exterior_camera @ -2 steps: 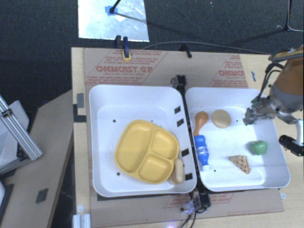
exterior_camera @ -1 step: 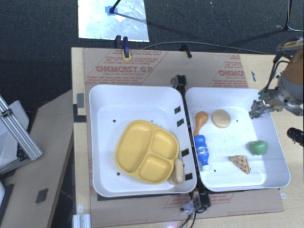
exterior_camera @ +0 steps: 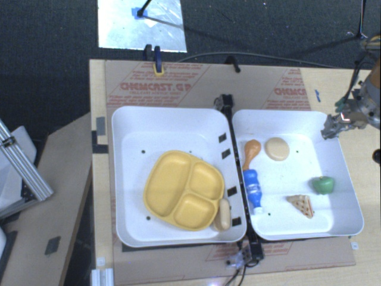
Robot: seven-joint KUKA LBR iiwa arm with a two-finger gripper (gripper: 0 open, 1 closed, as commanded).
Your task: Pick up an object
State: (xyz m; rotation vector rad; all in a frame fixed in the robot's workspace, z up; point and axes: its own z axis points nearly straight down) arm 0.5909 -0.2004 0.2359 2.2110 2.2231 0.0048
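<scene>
The right bin (exterior_camera: 333,154) holds a round beige bun (exterior_camera: 277,148), an orange drumstick (exterior_camera: 252,152), a blue bottle (exterior_camera: 253,189) lying along its left wall, a green apple (exterior_camera: 324,185) and a tan pizza wedge (exterior_camera: 302,205). My gripper (exterior_camera: 334,126) hangs over the bin's upper right rim, well above and to the right of the bun, with nothing seen between its fingers. In the left bin (exterior_camera: 137,136) a yellow divided tray (exterior_camera: 183,189) lies flat, with a beige bread roll (exterior_camera: 223,214) at its lower right edge.
A black clip strip (exterior_camera: 235,159) runs between the two bins. Cardboard (exterior_camera: 178,82) lies under both bins. A blue and yellow clamp (exterior_camera: 156,60) sits at the bench's far edge. A metal frame (exterior_camera: 24,165) stands at the left.
</scene>
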